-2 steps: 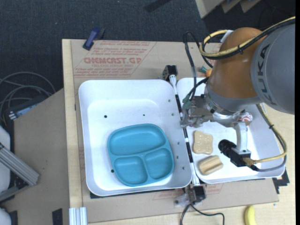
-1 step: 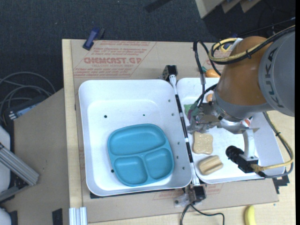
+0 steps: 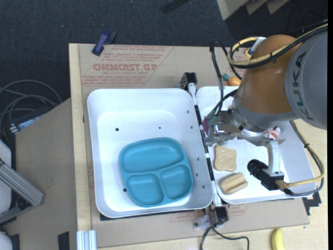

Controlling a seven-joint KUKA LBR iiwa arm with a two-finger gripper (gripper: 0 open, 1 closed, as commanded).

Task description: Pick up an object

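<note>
My gripper (image 3: 217, 131) hangs low over the left side of the right bin (image 3: 291, 191), close to the divider between the two bins. Just below it lies a flat tan bread-like slice (image 3: 225, 158). Nearer the front edge rests a tan roll-shaped piece (image 3: 233, 183). A small purple and green thing (image 3: 207, 123) shows right beside the gripper's left side; whether the gripper touches it is hidden. The big orange and grey wrist covers most of the right bin. A blue divided plate (image 3: 154, 170) lies in the left bin (image 3: 104, 113).
An orange thing (image 3: 234, 80) peeks out at the right bin's back edge behind the arm. A small red and white thing (image 3: 273, 134) shows by the wrist's right side. A blue clip (image 3: 103, 42) lies on the cardboard behind the bins.
</note>
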